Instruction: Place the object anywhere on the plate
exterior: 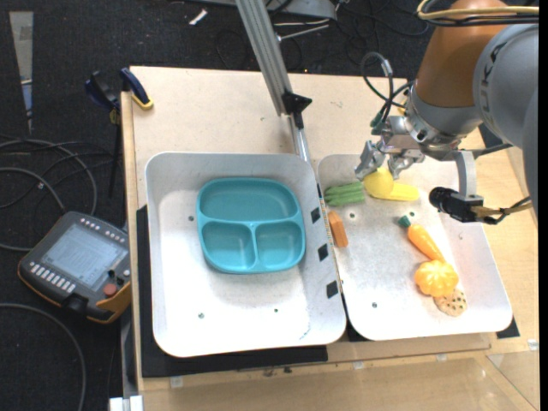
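Observation:
A teal divided plate [251,225] lies in the left bin [171,255]. In the right bin [479,306], near its back edge, rests a yellow toy food piece [394,188]. My gripper [384,166] hangs right over the yellow piece's left end. Its fingers stand apart, one on each side of the piece's rounded top. It is open and the piece still rests on the bin floor.
The right bin also holds a green pod [344,194] just left of the yellow piece, a small orange stick [337,229], a carrot [423,240], an orange fruit [435,276] and a cookie [451,302]. A metal pole [270,50] slants over the bins' back.

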### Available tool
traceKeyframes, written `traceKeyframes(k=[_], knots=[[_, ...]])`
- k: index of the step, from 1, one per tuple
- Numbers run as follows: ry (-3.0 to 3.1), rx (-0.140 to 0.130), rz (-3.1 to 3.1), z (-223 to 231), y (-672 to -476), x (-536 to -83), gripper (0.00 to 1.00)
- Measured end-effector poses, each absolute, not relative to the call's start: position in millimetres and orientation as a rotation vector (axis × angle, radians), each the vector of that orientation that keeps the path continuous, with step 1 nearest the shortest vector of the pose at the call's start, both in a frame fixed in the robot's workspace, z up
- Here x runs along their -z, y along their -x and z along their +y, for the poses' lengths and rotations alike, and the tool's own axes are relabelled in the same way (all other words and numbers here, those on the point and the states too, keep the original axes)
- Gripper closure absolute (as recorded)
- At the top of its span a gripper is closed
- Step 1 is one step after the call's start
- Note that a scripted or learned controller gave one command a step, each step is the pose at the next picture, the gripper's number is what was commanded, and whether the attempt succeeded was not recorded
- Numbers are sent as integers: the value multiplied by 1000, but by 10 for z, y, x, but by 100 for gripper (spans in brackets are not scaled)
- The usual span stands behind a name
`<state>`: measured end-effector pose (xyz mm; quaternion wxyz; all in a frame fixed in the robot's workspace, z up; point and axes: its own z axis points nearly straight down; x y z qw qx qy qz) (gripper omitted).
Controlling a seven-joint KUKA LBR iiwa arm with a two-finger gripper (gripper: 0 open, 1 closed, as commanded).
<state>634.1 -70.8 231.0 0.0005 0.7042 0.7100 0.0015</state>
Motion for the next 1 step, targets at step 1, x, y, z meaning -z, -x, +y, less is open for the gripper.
traceKeyframes(k=[1], knots=[[-2214, -1, 2233, -118, -6283, -2221, 100]])
